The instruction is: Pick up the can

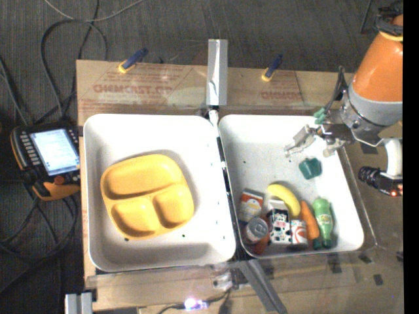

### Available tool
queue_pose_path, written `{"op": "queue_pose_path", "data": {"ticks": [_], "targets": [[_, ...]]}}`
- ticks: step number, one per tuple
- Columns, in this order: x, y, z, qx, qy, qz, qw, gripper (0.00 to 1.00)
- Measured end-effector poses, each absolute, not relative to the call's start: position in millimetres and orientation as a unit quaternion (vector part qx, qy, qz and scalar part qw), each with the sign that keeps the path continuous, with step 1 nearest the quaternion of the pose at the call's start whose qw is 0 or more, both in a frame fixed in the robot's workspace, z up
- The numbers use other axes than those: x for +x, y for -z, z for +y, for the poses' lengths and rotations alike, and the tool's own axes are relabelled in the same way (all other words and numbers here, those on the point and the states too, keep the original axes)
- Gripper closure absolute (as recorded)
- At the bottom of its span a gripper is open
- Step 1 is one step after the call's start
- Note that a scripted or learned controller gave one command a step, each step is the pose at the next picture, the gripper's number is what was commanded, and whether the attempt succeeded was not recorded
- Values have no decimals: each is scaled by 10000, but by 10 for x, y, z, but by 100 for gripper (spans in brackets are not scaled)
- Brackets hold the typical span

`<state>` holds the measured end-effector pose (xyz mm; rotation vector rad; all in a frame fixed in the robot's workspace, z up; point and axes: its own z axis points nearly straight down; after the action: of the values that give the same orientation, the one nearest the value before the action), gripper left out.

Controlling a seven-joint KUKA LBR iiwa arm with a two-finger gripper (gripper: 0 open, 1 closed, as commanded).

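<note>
The can (256, 228) sits at the near edge of the right bin (262, 142), packed into a cluster. It seems to lie tilted with its round silver end facing up toward the camera, so its long axis runs steeply into the heap rather than flat along the floor, though the crowding makes the exact lean hard to judge. A small carton (251, 205) touches it on the far side, a patterned box (280, 226) presses against its right, and a banana (286, 197), a carrot (310, 222) and a green bottle (323, 220) lie just beyond. That crowding is the main risk: fingers coming down here would likely strike a neighbour first, or close on the box or carton instead, and a rounded metal side could slip out of a shallow pinch. The near wall of the bin also leaves little room on that side. Farther back, a green cube (310, 168) lies alone. Beyond it the gripper (302, 139) hangs over the far part of the bin, well apart from the can, its fingers spread and grasping nothing. In the left bin (98, 136) rests a yellow tray (148, 193).
</note>
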<state>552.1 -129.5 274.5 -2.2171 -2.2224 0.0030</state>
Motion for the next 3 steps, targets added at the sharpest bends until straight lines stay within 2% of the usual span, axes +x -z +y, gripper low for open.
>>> {"op": "queue_pose_path", "data": {"ticks": [1, 2, 3], "targets": [[5200, -1019, -1241, -7355, 52, -6775, -65, 0], [5468, -1630, -1543, -7683, -16, -6401, 6, 0], [5826, -1576, -1901, -7725, -12, -6350, 8, 0]]}}
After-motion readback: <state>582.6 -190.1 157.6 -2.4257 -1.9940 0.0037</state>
